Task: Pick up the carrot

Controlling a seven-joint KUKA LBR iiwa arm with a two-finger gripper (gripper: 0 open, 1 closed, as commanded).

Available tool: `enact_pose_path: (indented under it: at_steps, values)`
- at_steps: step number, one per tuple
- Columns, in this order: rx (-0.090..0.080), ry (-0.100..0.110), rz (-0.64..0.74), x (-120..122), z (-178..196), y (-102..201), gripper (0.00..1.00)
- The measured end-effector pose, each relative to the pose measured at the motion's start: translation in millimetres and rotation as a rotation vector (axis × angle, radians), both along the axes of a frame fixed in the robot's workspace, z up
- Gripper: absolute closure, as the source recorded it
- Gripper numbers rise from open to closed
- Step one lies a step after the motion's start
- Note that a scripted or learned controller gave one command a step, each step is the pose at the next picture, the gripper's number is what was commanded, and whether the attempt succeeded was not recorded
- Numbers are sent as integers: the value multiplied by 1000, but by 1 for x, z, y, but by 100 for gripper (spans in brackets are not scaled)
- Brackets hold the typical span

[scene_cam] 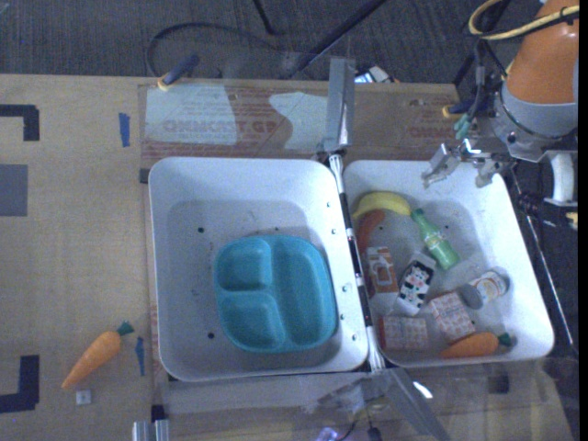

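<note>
On the far left you have a carrot (92,357) lying on the bare bench (73,228), outside the bins, just off the lower left corner of the left bin (175,191). There is open bench all round it. A blue divided tray (274,292) sits in the left bin toward its lower right, with bare white floor along the bin's top and left.

The right bin (524,274) is crowded. A banana (382,204) lies near its top left, a green bottle (434,239) just right of it, a cow-patterned carton (416,285) below, and small packets beside those whose labels you cannot read. A second carrot (474,344) lies against the bin's lower edge, near the lower right corner, with a packet just above it.

The gripper (465,162) hangs over the right bin's top edge, its fingers spread apart with nothing between them. The arm (544,72) is cut off by the top right corner
</note>
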State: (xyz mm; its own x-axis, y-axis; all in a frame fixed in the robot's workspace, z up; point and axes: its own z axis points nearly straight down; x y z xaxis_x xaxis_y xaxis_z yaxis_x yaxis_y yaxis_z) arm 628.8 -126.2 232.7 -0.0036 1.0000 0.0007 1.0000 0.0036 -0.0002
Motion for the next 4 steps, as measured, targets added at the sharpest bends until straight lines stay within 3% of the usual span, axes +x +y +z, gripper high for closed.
enact_pose_path:
  at_steps: [2,3,4]
  values:
    - [1,-1,512,-122,-59,-84,0]
    - [0,-2,1032,-149,-86,-97,0]
    - [-27,-20,1315,-140,-141,-98,0]
